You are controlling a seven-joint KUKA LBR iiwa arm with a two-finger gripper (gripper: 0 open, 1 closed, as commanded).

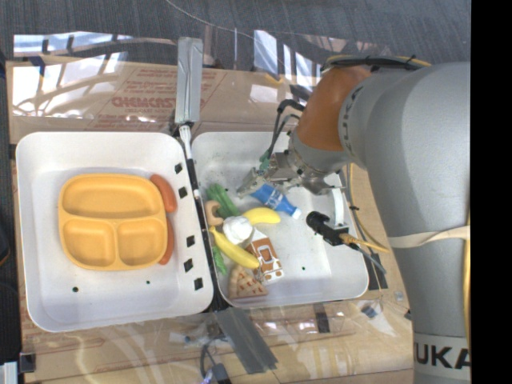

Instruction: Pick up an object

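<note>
White "KUKA" lettering on grey arm

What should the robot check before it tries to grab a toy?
1. Toys to grab lie in the right bin: ok.
2. Hand is over that bin, near the blue toy: ok.
3. Hand open enough to grab: cannot tell.
4. Anything already held: cannot tell.
5. Blue toy has space around it: not ok, the small yellow toy touches it.
6. Left bin holds the yellow tray, out of the way: ok.
</note>
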